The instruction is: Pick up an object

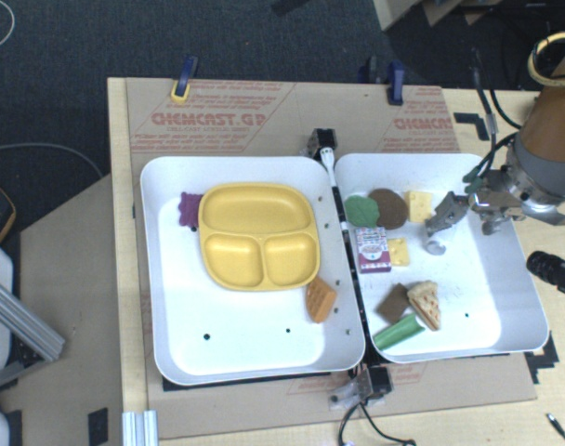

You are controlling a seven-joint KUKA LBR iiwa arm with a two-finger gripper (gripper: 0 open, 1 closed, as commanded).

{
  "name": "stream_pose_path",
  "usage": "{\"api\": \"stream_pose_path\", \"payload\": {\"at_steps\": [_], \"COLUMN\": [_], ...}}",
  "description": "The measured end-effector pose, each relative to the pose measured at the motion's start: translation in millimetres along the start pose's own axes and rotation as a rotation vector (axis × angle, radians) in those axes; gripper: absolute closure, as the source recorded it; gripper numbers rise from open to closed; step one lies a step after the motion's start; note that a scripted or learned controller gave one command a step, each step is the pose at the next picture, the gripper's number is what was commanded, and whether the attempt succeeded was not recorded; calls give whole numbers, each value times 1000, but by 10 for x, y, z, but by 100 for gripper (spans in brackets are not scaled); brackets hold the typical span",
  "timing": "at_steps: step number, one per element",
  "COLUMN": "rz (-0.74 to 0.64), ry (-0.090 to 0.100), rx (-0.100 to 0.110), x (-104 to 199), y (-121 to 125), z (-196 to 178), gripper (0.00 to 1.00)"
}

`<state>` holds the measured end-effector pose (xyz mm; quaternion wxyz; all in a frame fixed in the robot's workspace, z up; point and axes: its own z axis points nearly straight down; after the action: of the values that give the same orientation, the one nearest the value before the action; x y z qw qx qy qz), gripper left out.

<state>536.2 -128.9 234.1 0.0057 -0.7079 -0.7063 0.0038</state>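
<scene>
Approach seems the step in hand. In the camera view, the grey two-finger gripper (pixel 438 232) hangs low over the right shallow white bin (pixel 502 295), fingers slightly parted with nothing between them. Small toy foods lie just beside it: a pale yellow square block (pixel 419 204), a brown round disc (pixel 388 207), a green round disc (pixel 362 210). Next it must centre over one piece and close.
</scene>
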Motion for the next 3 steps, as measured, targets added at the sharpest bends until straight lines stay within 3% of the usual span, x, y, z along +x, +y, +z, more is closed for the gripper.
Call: {"api": "stream_pose_path", "payload": {"at_steps": [1,3], "rz": [-3,-2], "ry": [-2,0], "rx": [-13,-6], "x": [2,-47], "y": [24,-102], "z": [-63,885], "gripper": [0,0]}}
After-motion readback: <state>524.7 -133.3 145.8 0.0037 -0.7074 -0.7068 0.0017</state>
